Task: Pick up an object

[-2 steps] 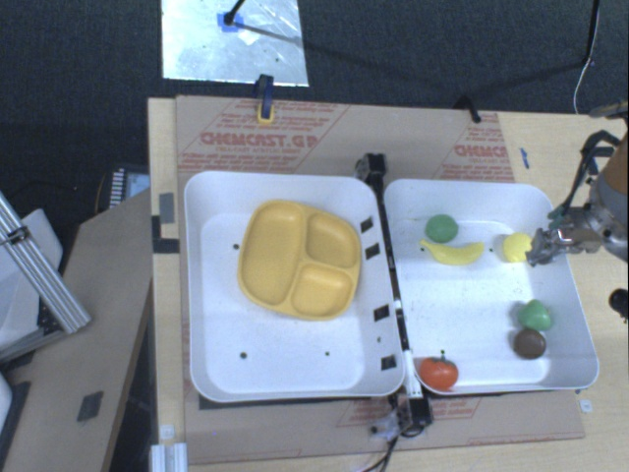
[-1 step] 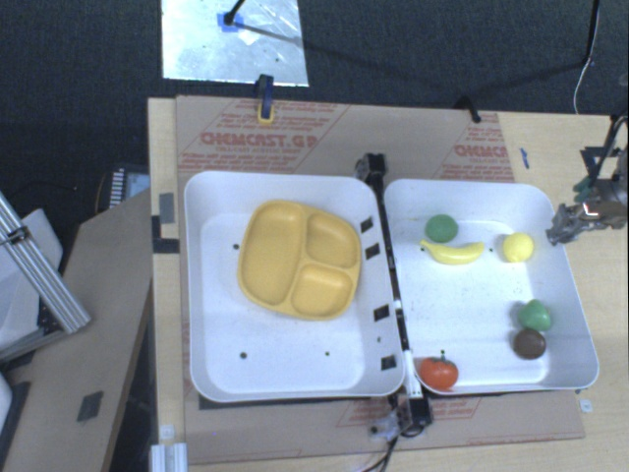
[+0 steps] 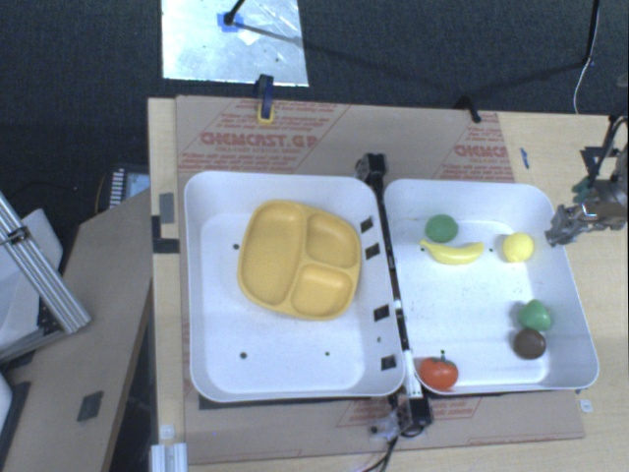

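The right bin (image 3: 472, 362) holds a green ball (image 3: 441, 227), a yellow banana (image 3: 453, 253), a yellow lemon (image 3: 517, 248), a second green fruit (image 3: 535, 314), a brown ball (image 3: 529, 343) and a red tomato (image 3: 438, 373) at the front left corner. My gripper (image 3: 570, 223) sits at the right edge of the view, just outside the right bin's right rim, about level with the lemon and to its right. Nothing is seen between its fingers.
The left bin (image 3: 211, 362) holds a yellow divided plate (image 3: 298, 259). A black divider strip with clips (image 3: 385, 264) runs between the bins. A shiny metal sheet (image 3: 234, 26) lies beyond the bench at the back.
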Motion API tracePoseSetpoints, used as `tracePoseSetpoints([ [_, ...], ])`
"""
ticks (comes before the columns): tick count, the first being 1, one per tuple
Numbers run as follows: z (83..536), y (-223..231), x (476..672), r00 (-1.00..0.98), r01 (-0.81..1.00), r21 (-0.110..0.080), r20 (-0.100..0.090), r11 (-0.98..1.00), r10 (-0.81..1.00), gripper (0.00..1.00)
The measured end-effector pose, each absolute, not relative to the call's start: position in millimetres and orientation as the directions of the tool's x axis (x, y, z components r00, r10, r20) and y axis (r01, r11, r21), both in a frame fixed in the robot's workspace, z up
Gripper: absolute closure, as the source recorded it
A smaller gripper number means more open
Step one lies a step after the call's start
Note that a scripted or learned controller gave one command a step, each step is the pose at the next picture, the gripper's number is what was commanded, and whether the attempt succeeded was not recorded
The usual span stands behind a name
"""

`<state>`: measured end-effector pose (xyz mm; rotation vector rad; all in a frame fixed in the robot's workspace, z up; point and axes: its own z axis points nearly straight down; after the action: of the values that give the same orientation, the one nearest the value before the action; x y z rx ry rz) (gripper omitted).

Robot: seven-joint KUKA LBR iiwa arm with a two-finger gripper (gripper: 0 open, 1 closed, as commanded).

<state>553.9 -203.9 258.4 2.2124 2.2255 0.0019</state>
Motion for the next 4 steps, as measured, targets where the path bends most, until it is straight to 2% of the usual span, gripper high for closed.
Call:
tracePoseSetpoints([
  [2,247.8,-99.7,581.2,-0.009,1.000,0.002,0.001,0.009,1.000,1.00],
  [4,224.1,5.1,579.5,-0.010,1.000,0.001,0.002,0.010,1.000,1.00],
])
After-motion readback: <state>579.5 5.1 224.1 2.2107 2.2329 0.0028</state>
